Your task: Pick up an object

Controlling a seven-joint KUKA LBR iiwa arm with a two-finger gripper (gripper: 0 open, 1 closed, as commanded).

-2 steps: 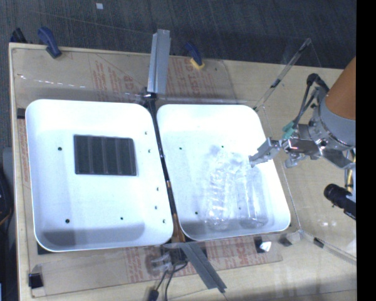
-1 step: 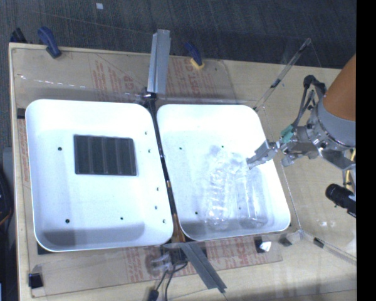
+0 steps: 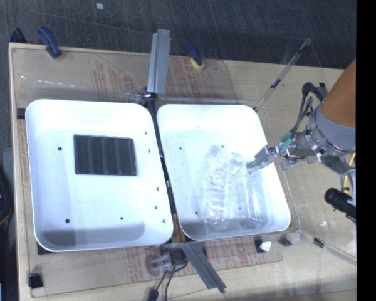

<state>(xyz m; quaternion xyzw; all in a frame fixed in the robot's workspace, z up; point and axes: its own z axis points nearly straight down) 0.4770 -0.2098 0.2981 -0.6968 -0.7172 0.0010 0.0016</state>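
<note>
A dark grey ribbed rectangular block (image 3: 105,155) lies flat in the left bin (image 3: 50,224). In the right bin (image 3: 188,124) lies a clear crumpled plastic item (image 3: 229,190), looking like see-through bottles, hard to make out against the white floor. My gripper (image 3: 258,160) reaches in from the right over that bin's right side, just above the upper right end of the clear plastic. Nothing shows as held.
A grey metal bar (image 3: 159,61) stands behind the gap between the bins, and another (image 3: 200,268) lies in front. Blue clamps (image 3: 49,41) sit on the bench's far edge. A thin rod (image 3: 287,68) slants at the back right.
</note>
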